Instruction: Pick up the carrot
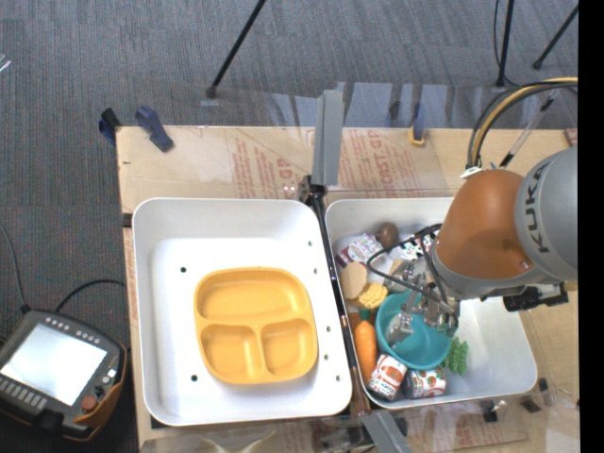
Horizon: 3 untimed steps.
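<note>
The orange carrot lies lengthwise against the left wall of the right bin, just left of a teal bowl. My gripper hangs over that bowl, to the right of the carrot and not touching it. Its fingers stand open with nothing between them. The arm's orange band covers part of the bin behind the gripper.
The left bin holds a yellow divided plate. Around the carrot lie a yellow corn piece, a beige item, two small cans and a green toy. A wrapped packet and a brown ball sit at the back.
</note>
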### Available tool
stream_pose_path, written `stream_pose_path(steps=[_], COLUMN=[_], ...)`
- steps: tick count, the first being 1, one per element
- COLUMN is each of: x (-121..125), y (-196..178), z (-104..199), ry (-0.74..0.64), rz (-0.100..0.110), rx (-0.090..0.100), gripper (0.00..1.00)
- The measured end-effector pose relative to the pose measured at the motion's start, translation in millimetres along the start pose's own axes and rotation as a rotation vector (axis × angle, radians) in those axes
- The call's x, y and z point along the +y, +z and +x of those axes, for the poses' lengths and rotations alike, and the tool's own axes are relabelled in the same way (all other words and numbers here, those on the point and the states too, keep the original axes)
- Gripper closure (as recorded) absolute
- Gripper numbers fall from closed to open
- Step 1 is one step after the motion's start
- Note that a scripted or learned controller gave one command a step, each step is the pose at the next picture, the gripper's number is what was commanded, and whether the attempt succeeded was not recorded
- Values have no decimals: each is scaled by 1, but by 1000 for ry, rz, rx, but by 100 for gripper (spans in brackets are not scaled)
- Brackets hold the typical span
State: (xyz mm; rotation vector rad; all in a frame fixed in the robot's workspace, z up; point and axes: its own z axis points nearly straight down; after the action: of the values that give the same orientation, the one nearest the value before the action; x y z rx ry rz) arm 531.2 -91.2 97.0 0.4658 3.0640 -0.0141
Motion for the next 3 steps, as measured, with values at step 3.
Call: stream_pose_path(steps=[3], x=[-15], y=[-16], z=[25], ry=[127], rz=[-2], rx=[-22], gripper=[0])
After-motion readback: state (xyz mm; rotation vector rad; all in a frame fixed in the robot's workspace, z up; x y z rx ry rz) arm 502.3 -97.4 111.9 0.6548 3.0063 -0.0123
